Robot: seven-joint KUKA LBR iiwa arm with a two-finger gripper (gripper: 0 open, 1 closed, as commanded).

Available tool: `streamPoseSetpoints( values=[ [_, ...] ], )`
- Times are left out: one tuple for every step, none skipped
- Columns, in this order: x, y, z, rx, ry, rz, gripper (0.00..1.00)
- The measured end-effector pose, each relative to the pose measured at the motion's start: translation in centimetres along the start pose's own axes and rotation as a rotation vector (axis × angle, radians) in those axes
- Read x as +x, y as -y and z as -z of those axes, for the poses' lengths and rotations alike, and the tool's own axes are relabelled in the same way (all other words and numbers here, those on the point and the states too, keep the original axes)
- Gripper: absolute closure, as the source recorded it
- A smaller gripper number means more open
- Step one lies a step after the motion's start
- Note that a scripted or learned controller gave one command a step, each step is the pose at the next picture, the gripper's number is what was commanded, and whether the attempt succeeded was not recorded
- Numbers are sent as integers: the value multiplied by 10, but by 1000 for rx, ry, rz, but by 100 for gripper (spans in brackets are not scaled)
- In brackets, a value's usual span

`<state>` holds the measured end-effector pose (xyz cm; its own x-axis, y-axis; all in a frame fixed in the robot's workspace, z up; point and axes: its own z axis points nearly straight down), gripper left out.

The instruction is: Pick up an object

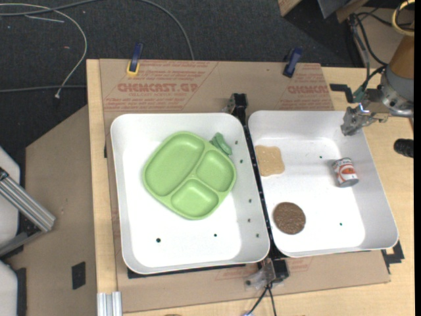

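Observation:
My gripper hangs over the back right corner of the right bin, with nothing seen in it. In that bin a small red and silver can lies on its side, a little toward the front of the gripper. A tan square slab rests by the bin's left wall. A brown round disc lies toward the front. In the left bin sits a green three-part plate, with a small dark green piece at its back right edge.
The two bins meet at a black divider clamp at the back. Blue clips hold the cardboard at the bench's rear. Cables and the arm's grey body crowd the upper right.

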<state>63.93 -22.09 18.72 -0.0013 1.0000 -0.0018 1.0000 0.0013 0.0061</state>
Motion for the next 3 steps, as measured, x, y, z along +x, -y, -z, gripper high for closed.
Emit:
streamPoseSetpoints(
  values=[
    [0, -1, 21, 1, 0, 0, 100],
    [42, 21, 19, 9, -4, 2, 100],
    [84, 36, 18, 9, -4, 2, 100]
  ],
)
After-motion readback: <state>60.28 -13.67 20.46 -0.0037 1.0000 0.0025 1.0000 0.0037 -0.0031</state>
